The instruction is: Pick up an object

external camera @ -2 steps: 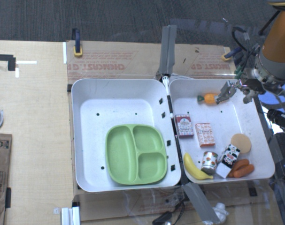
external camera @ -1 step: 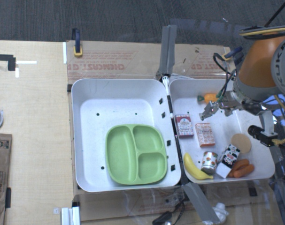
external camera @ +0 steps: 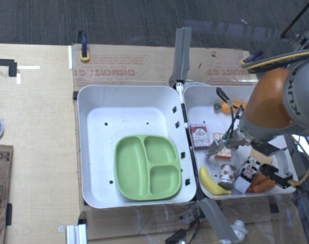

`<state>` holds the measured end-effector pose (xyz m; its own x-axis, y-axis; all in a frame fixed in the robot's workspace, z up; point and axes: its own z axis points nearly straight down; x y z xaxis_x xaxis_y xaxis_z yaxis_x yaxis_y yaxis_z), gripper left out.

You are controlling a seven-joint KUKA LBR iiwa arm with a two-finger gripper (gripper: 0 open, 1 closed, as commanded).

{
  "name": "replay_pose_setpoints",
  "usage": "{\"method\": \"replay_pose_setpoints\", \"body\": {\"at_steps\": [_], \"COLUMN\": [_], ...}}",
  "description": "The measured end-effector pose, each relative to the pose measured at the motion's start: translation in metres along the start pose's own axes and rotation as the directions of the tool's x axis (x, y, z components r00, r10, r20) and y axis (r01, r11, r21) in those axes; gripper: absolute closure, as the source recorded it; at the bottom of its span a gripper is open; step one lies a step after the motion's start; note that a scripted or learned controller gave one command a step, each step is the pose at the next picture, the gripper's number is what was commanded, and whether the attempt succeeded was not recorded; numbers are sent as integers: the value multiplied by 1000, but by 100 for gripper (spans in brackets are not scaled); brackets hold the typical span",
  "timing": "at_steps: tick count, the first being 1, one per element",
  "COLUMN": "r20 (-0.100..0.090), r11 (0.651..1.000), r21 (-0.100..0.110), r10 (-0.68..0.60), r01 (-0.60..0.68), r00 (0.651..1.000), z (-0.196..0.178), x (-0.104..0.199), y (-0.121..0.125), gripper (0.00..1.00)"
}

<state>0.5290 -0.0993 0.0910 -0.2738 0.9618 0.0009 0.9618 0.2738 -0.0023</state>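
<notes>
The arm is down inside the right bin (external camera: 195,93), its gripper (external camera: 218,147) low among the clutter, so the step in hand looks like the reach-and-grasp, not yet a lift. The tips sit just right of a small red-and-white box (external camera: 199,135) and just far of a small can (external camera: 226,176). Something reddish lies under the tips, but it is too small and blurred to name, and whether the jaws are released or clenched on anything I cannot tell.

Candidate objects all lie in that right bin: a banana (external camera: 211,183) at the near-left corner, the can beside it, the box toward the left wall, an orange carrot-like piece (external camera: 229,106) at the far side, and more dark and orange items at the near right (partly hidden by the arm). The left bin (external camera: 88,136) holds a green divided plate (external camera: 147,166).

Judging from this, the next move calls for the jaws closing firmly on one item, then a straight rise clear of the neighbours, since the can and box are close enough to be nudged
</notes>
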Motion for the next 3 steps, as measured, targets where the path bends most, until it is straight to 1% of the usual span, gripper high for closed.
{"method": "replay_pose_setpoints", "body": {"at_steps": [1,2,3], "r20": [0,1,1], "r11": [1000,988,999], "r21": [0,-2,-1], "r10": [4,153,51], "r01": [-4,-153,-51], "r00": [1000,988,999], "z": [-9,-35,-100], "x": [-1,-5,23], "y": [0,-16,31], "gripper": [100,100,100]}}
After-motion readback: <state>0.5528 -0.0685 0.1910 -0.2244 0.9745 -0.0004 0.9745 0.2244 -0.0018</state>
